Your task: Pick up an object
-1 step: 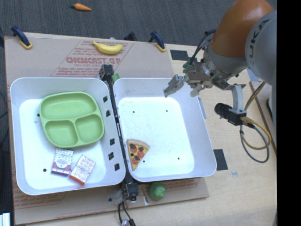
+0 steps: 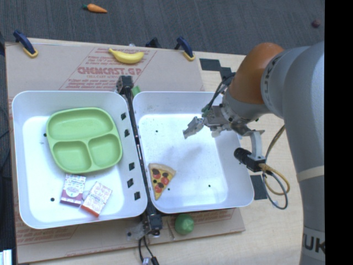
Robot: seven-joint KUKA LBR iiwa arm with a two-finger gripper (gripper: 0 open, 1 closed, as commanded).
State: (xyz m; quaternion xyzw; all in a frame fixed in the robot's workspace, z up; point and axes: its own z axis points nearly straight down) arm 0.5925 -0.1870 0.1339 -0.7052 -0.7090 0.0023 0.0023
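Step in hand: approach phase, judged; nothing grasped yet. Gripper (image 2: 193,128) hangs over right bin (image 2: 231,189), upper middle; whether jaws are apart or together cannot be told.

Nearest candidate: toy pizza slice (image 2: 160,179), lying at lower left of right bin, well apart from gripper. Next move calls for travel toward it, then descent.

Left bin (image 2: 22,164) holds green divided plate (image 2: 84,138) and two small red-and-white packets (image 2: 86,194) below it.

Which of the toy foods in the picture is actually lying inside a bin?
The pizza slice, in the right bin's near-left corner. The banana lies on cardboard behind the bins, the green ball in front, the carrot on the floor.
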